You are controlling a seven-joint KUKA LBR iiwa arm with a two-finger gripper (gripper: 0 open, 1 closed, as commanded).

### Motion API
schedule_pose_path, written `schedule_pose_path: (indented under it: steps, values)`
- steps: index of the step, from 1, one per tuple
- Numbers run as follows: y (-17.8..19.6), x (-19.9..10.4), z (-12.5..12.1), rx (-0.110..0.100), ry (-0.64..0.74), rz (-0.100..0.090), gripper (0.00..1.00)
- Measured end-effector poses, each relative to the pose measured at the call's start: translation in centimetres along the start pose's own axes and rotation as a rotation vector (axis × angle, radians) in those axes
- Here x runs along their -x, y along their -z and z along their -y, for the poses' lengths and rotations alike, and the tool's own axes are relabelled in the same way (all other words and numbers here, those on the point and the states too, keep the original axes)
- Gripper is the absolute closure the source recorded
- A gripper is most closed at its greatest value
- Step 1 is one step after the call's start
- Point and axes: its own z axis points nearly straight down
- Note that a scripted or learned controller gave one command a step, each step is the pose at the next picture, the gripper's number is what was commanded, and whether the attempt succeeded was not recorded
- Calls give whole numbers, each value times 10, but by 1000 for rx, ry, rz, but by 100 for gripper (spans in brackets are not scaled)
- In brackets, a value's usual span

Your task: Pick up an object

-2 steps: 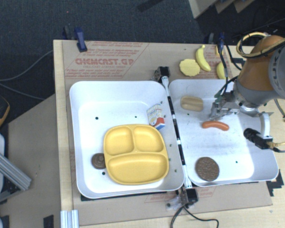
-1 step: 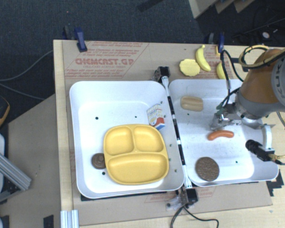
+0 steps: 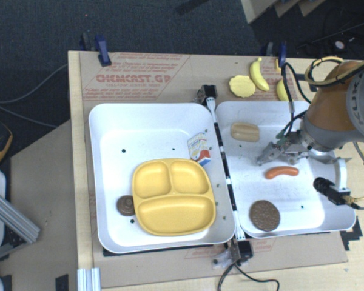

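One hand (image 3: 268,156) hovers just above sausage (image 3: 282,173)

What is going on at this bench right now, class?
A grey arm with an orange band reaches in from the right, its gripper low over the right bin, just above a sausage. Nothing shows between its fingers. That bin also holds a bread roll and a brown patty. The left bin holds a yellow divided tray.

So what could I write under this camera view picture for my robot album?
Robot arm reaches into the right bin, fingers just above a hot dog sausage.
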Motion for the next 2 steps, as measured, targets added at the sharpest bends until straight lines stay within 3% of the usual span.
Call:
schedule_pose_path:
  steps: [1, 2]
  values:
    - [0, -32, 37, -4, 0, -2, 0]
    - [10, -31, 35, 2, -1, 1, 100]
